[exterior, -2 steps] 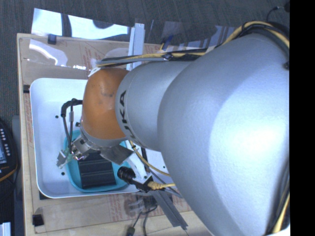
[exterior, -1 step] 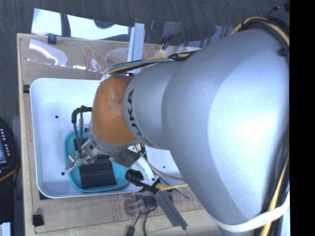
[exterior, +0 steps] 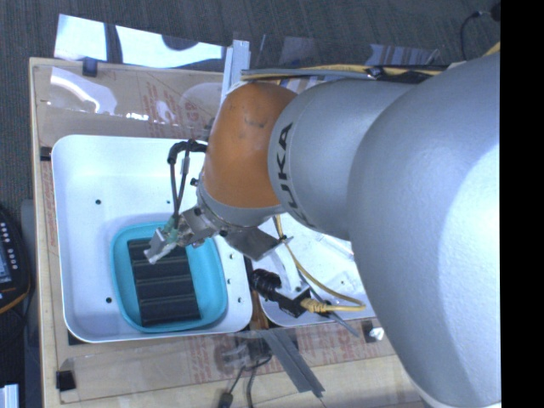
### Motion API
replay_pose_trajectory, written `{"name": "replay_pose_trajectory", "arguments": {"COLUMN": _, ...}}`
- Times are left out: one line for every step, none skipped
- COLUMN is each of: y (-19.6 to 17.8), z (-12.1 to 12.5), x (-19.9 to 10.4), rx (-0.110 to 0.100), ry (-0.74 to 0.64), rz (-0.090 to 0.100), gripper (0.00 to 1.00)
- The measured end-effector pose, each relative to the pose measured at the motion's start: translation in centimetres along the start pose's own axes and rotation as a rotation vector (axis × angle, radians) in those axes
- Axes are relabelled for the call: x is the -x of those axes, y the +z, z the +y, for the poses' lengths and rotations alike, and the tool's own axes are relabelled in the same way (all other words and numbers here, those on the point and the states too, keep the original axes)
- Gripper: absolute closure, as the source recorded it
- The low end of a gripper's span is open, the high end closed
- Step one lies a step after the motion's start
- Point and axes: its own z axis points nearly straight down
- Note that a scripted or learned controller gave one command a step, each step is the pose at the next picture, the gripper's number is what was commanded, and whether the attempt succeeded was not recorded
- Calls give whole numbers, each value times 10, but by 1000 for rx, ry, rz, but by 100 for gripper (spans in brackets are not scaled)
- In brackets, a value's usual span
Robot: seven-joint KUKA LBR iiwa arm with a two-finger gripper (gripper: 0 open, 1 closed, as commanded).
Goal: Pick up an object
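Blue tray [exterior: 212, 287] with black ridged pad lies in left white bin [exterior: 85, 228], near front corner. Hand [exterior: 166, 243] hangs low over tray's back edge. Can't tell if spread or pinching.

Grey arm [exterior: 399, 202] enters from right, bulky, covering much of right half of view. Orange band [exterior: 246, 155] sits above wrist, facing camera. Wrist angled down and to left. Gripper [exterior: 166, 243] at arm's tip, low and left of band, pointing down-left. Thin black cable [exterior: 177, 177] loops from band toward gripper.
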Motion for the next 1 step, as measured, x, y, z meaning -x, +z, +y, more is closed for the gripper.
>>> {"name": "replay_pose_trajectory", "arguments": {"y": 116, "z": 23, "x": 8, "rx": -2, "ry": 76, "rz": 1, "gripper": 0}}
